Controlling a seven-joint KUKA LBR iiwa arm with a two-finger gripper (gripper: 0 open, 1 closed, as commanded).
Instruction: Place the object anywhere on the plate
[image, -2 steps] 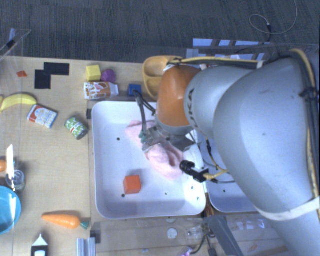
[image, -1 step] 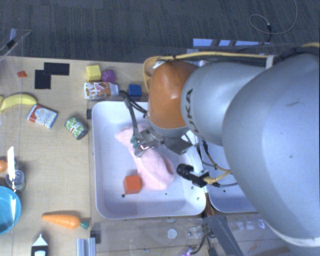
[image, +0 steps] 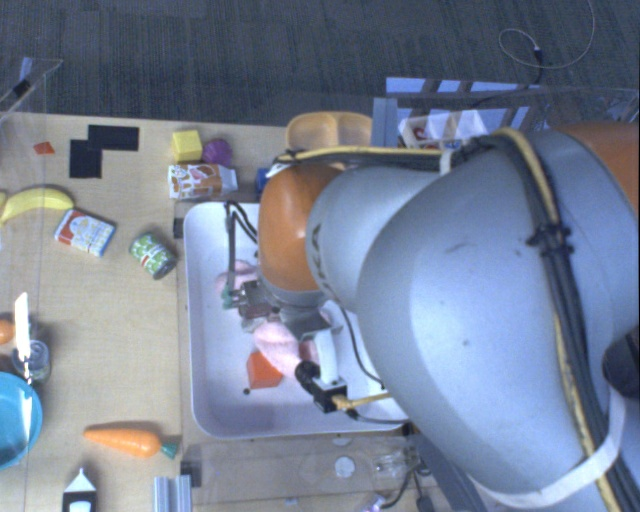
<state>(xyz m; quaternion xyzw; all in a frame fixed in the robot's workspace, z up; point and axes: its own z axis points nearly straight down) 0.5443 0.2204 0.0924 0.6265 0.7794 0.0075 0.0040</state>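
One white bin (image: 200, 400) shows from under the grey arm (image: 470, 300), which reaches in from the counter's right edge and covers most of that side. The arm's orange band (image: 285, 235) hangs over the middle of the bin, and below it the hand (image: 268, 318) points down into the bin. The wrist hides its tip, so I cannot tell whether the hand is clenched or released.

Just beneath the hand lies a pale pink piece (image: 280, 348), touching or nearly touching an orange-red wedge (image: 264, 372) that sits on the bin floor toward the bin's near edge. Whether the hand grips either of them cannot be made out. A second pink scrap (image: 236, 270) lies closer to the bin's far left corner.

The blue dish (image: 14, 420), which looks to be the plate, sits at the counter's left edge near the near left corner, well apart from the bin and from both pieces.

On the wooden counter (image: 110, 340) left of the bin lie a banana (image: 35, 203), a small carton (image: 85, 233) and a green can (image: 153, 255). A carrot (image: 125, 440) lies near the near edge. By the far edge stand a yellow block (image: 186, 145), a purple lump (image: 216, 152) and a printed box (image: 200, 181), the last just beside the bin's far left corner.
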